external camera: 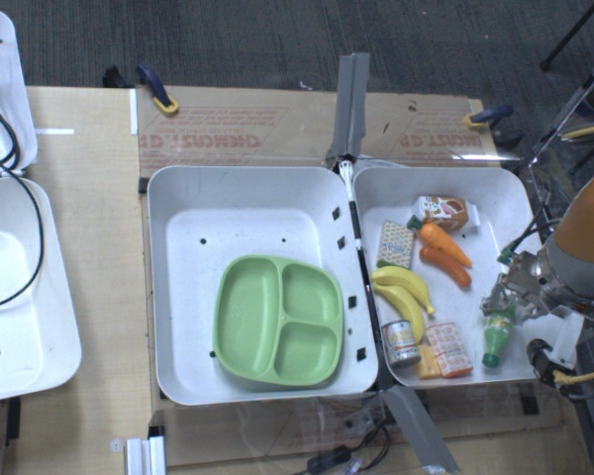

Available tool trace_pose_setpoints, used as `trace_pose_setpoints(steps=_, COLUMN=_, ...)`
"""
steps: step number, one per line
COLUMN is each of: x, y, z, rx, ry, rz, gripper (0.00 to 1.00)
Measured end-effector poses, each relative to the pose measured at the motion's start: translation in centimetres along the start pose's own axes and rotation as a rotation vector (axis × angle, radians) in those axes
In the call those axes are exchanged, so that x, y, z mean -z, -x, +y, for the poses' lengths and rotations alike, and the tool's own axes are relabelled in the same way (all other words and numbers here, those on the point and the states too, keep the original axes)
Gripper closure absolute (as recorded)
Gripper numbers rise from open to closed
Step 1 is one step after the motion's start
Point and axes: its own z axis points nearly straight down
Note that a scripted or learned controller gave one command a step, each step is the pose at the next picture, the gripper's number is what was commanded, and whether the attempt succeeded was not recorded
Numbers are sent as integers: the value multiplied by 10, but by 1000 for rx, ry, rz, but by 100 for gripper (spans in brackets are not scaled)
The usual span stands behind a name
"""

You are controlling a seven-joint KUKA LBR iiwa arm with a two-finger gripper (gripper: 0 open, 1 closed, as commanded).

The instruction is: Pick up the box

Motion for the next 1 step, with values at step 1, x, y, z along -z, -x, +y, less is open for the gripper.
trace_pose_setpoints(steps=1, x=0, y=-36, z=22, rx=-436, ry=5, rz=-2, gripper=100)
